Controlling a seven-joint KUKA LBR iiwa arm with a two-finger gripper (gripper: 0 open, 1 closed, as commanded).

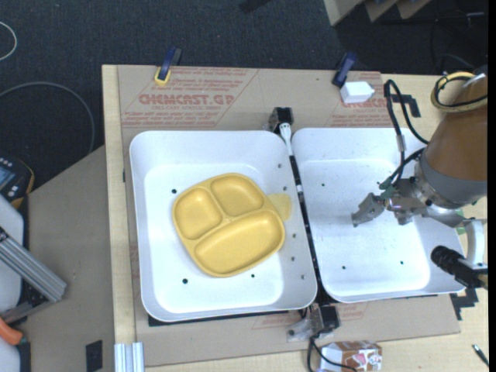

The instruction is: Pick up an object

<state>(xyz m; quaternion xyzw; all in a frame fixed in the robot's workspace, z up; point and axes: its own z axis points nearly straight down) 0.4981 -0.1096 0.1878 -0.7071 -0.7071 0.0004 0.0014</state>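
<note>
- Hovering over the right bin [372, 281], the hand [370, 209] sits well apart from the only thing worth picking, so the step in hand looks like the approach, with no grasp begun.
- Whether the hand is released or clenched cannot be told from this slanted view; nothing is seen held in it.
- The task's thing is a yellow divided plate [229, 223], lying flat in the middle of the left bin [155, 169], a little toward that bin's right wall.
- The plate has three compartments, two small ones at the far side and one large one nearer the camera, with a rounded outline and a smooth, glossy, moulded look.
- A paler yellow tab or patch pokes out at the plate's right edge; what it is cannot be made out.
- The next move, as a judgement, calls for the arm to cross the divider between the bins and come down over the plate.
- Being shallow and wide, the plate likely offers a grip only at its rim or a compartment ridge, so a flat descent may slip off.
</note>
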